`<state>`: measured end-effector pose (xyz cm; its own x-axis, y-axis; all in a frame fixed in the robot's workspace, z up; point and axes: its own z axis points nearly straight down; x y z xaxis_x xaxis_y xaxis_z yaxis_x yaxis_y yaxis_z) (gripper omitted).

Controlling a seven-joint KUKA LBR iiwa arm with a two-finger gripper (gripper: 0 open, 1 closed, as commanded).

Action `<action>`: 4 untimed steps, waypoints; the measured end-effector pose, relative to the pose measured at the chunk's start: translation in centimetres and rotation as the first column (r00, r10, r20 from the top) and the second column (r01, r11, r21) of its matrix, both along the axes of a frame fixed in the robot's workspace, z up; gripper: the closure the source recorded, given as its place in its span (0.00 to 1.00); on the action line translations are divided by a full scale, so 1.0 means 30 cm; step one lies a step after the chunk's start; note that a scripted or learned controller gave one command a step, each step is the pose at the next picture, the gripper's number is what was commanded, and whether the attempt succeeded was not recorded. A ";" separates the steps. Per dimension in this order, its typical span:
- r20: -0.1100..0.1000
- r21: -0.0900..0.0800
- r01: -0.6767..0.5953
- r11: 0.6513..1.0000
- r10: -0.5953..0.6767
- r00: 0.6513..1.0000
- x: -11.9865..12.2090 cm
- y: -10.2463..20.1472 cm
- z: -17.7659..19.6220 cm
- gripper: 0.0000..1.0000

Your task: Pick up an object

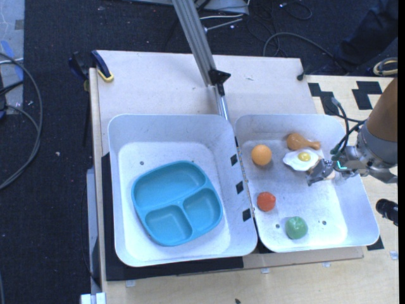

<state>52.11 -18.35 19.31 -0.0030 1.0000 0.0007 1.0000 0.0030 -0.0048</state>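
The right bin holds an orange ball, a red ball, a green round toy, a toy fried egg and a brown toy drumstick. My gripper reaches in from the right and sits low at the egg's lower right edge, touching or almost touching it. I see nothing between its fingers.
The left bin holds a blue divided tray. A slanted metal pole rises behind the bins. The arm's wrist hangs over the right bin's right rim.
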 end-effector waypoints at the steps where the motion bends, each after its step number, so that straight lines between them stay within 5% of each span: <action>1: 0.000 0.000 0.000 1.000 0.000 1.000 0.000 0.000 0.000 0.00; 3: 0.002 -0.001 0.002 1.000 -0.002 1.000 0.003 0.000 -0.330 0.00; 4: 0.002 -0.003 0.000 1.000 0.000 1.000 0.005 0.001 -0.296 1.00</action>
